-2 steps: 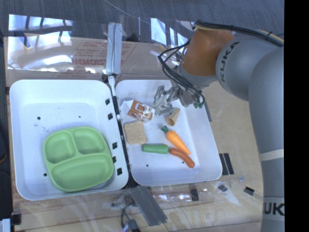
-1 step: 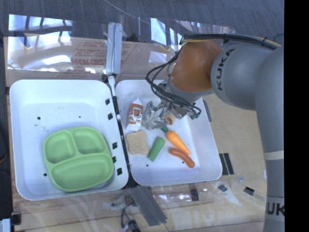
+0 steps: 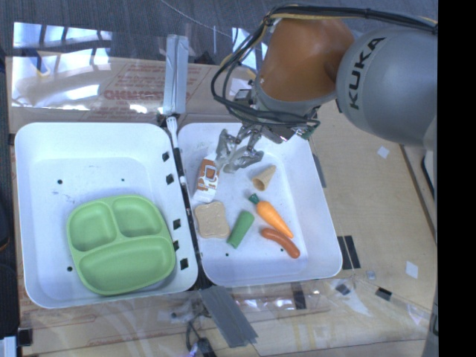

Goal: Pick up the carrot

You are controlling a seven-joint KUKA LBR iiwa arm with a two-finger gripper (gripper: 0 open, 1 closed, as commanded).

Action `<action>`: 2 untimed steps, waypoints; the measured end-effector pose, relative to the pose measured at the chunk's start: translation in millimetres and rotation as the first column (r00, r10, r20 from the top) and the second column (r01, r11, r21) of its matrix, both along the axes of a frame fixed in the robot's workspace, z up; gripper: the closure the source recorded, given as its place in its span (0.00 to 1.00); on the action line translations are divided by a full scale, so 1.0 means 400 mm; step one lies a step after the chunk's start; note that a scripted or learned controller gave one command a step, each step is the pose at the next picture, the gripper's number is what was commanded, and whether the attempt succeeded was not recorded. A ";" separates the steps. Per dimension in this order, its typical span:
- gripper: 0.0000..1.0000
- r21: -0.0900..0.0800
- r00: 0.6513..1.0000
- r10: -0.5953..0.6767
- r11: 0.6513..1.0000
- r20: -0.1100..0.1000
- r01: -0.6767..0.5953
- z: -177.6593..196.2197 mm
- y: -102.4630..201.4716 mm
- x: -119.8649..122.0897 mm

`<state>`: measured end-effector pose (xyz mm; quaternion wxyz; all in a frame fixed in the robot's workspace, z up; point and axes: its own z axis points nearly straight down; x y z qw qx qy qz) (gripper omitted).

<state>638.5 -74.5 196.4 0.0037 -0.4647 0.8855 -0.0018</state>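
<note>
An orange carrot (image 3: 272, 216) with a small green top lies in the right bin (image 3: 320, 222), right of centre, pointing toward the lower right. My gripper (image 3: 239, 153) hangs over the upper part of the same bin, up and to the left of the carrot and well apart from it. Its metal fingers (image 3: 226, 146) point down and stand apart with nothing between them. The grey arm with its orange band fills the space above.
The right bin also holds a snack packet (image 3: 207, 180), a slice of toast (image 3: 212, 219), a green cucumber piece (image 3: 240, 229), an ice cream cone (image 3: 263, 176) and a red sausage (image 3: 281, 242). A green divided plate (image 3: 120, 244) sits in the left bin (image 3: 44, 162).
</note>
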 end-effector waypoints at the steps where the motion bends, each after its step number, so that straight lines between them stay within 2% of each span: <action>1: 1.00 0.000 0.941 0.337 0.941 -0.005 -0.337 0.101 -0.167 0.047; 2: 1.00 0.004 0.832 0.555 0.832 -0.010 -0.555 -0.003 -0.294 0.046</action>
